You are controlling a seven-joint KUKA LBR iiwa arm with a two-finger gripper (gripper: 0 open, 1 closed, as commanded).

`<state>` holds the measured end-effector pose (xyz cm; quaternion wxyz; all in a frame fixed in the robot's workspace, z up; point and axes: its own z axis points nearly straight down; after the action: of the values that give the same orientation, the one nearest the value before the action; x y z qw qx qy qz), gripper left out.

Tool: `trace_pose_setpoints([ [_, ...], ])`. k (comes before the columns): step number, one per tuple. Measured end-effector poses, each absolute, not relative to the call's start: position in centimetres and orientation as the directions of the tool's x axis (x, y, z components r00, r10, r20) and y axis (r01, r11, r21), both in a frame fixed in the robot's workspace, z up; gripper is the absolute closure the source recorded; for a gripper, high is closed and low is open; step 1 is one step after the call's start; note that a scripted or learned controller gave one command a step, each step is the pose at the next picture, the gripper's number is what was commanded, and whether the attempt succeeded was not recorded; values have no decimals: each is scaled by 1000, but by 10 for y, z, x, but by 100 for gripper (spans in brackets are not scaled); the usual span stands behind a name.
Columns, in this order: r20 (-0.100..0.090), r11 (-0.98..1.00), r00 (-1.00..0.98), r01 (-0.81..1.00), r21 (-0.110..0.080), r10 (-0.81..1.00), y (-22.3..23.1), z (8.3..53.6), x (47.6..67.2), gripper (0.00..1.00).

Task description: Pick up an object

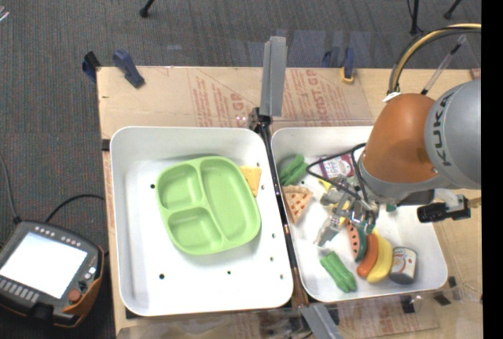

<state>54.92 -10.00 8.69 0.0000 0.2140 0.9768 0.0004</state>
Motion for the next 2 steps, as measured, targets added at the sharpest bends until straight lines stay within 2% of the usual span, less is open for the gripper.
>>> trace_pose_setpoints([
  [1,5,890,-890,456,-1,456,-118,86,475,0],
  [2,1,855,-855,518,1,518,-83,87,554,0],
])
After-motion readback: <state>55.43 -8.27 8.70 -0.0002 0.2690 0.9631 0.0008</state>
